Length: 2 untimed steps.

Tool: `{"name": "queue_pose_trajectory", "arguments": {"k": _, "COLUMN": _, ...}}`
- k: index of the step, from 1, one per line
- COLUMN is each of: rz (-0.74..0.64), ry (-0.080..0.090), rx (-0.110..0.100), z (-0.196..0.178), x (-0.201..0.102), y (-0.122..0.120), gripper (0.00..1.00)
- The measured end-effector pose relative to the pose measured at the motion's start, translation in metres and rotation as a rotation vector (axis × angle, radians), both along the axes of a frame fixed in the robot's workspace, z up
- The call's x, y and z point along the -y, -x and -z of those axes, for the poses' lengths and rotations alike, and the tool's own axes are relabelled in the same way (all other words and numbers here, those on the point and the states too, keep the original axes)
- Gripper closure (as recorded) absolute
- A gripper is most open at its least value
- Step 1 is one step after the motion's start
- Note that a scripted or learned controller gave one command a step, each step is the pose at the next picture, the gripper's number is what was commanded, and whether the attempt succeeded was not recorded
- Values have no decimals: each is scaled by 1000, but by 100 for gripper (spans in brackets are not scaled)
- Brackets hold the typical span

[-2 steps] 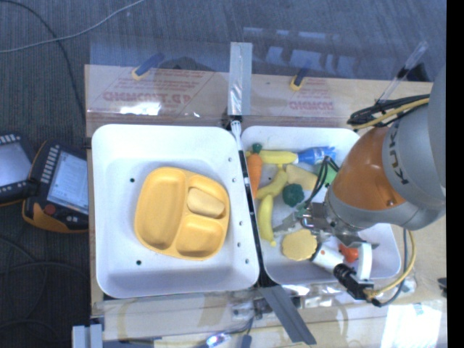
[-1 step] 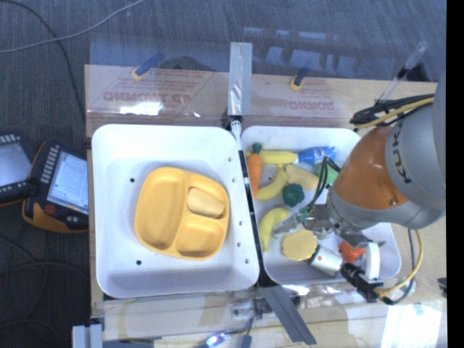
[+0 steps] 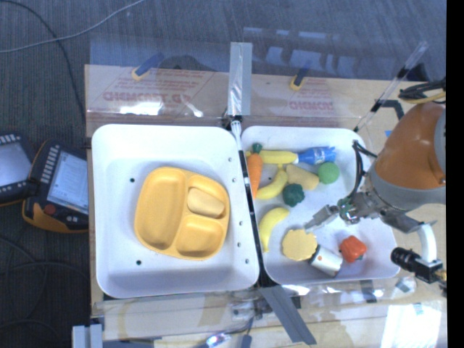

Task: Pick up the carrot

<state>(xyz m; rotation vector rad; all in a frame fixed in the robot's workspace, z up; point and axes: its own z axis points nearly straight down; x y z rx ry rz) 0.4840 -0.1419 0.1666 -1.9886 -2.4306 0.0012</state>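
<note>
Here, tapered orange carrot (image 3: 254, 170) against right bin's (image 3: 377, 270) left wall, jaws' state unclear, over bin.

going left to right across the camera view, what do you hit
pendant → yellow tray → carrot → broccoli → green ball → tool → red item → arm

A robotics lab is showing here: a teach pendant (image 3: 58, 187) is lying on grey carpet (image 3: 87, 13) beside the bench's left edge, and cables (image 3: 43, 27) are trailing across the floor.
</note>
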Motion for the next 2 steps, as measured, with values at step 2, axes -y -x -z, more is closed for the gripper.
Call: {"name": "queue_pose_trajectory", "arguments": {"k": 2, "rz": 391, "ry": 4, "rx": -2, "z": -1, "x": -14, "y": -24, "gripper": 0}}
